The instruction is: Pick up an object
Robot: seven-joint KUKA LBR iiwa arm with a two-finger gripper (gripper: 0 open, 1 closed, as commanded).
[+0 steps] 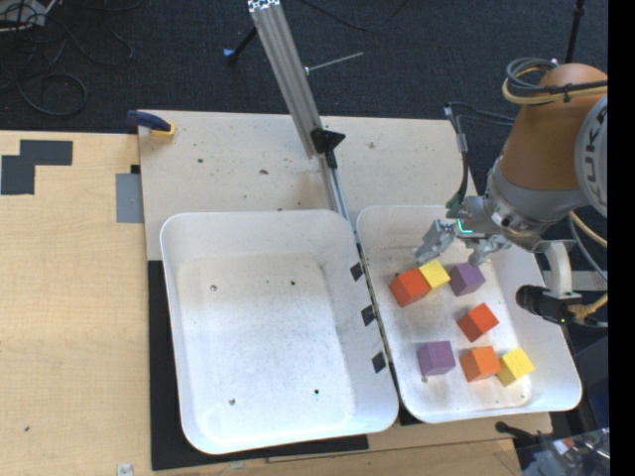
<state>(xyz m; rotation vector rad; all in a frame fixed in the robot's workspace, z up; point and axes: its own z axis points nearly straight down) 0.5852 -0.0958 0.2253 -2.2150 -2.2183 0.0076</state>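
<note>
Several small blocks lie in the right bin (556,390): an orange-red block (408,287) touching a yellow block (434,273), a purple block (466,278), a red block (478,320), another purple block (436,358), an orange block (480,363) and a second yellow block (516,366). My gripper (458,247) hangs at the bin's far part, its fingers spread, one finger (434,237) just above the yellow block and the other near the purple block. Nothing is held between them.
The left bin (189,266) lies beside the right one, with black clips along the shared rim. A slanted aluminium post (294,77) rises behind the bins. The arm's orange band (551,137) and cables occupy the right side.
</note>
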